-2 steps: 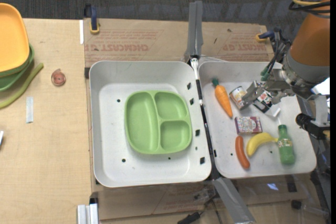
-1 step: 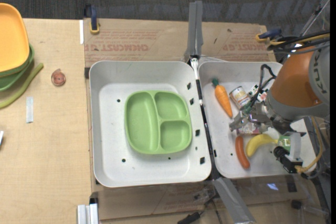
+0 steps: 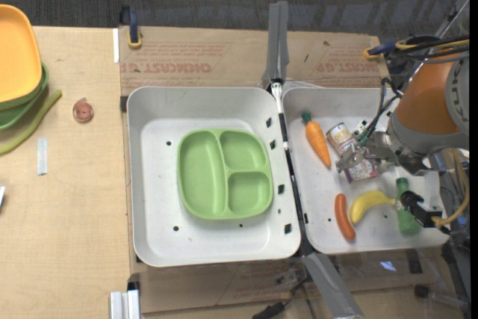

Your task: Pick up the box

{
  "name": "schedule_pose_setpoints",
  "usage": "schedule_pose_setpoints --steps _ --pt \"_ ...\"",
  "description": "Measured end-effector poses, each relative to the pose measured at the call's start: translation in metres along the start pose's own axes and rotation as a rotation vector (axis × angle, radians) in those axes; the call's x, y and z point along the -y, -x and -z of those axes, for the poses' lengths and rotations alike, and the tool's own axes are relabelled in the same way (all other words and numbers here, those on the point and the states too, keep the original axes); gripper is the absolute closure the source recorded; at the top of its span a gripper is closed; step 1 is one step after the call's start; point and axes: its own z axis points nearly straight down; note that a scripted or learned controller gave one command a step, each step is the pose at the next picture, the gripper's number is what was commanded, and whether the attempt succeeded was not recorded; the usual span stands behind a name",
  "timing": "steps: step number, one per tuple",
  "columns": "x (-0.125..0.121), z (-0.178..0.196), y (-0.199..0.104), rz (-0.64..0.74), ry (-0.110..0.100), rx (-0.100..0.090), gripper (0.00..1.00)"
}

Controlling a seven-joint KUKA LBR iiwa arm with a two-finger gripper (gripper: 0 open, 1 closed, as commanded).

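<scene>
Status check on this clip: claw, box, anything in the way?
Claw low in right bin, on the box; grip unclear. Carrot, can, banana close around it.

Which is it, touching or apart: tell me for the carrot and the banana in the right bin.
Apart. The camera view shows the carrot near the bin's upper left and the banana lower down, with bare white bin floor plainly between them.

Grey arm [image 3: 418, 132] with orange band, black cables

Bench [image 3: 75, 235] bears two white bins [image 3: 149, 160], stacked plates [image 3: 15, 63].
</scene>
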Motion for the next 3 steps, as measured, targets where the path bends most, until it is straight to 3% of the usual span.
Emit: schedule_pose_setpoints --steps 1,2,3 --pt "-0.033 0.0 0.026 0.043 0.0 0.001 0.0" --pt "-0.034 0.01 0.028 0.042 0.004 0.006 1.0" --pt "0.027 0.103 -0.071 0.049 -0.017 -0.002 1.0"
